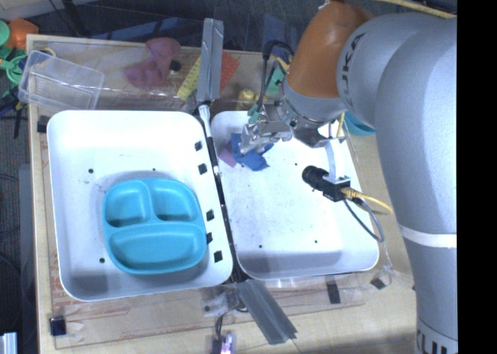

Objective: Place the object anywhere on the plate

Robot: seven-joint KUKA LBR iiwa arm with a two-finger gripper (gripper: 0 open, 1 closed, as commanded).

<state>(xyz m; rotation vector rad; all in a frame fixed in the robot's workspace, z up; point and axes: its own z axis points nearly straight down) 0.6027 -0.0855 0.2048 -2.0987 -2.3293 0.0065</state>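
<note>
Gripper (258,137) sits low over blue object (253,160), far right of the plate (155,224); can't tell finger state. Risk: weak pinch, object slips before the plate.

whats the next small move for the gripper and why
Probably a short lift to test the grasp. The gripper is low in the right bin, right at the blue object, but the view cannot settle whether it holds it. The plate waits in the left bin.
</note>
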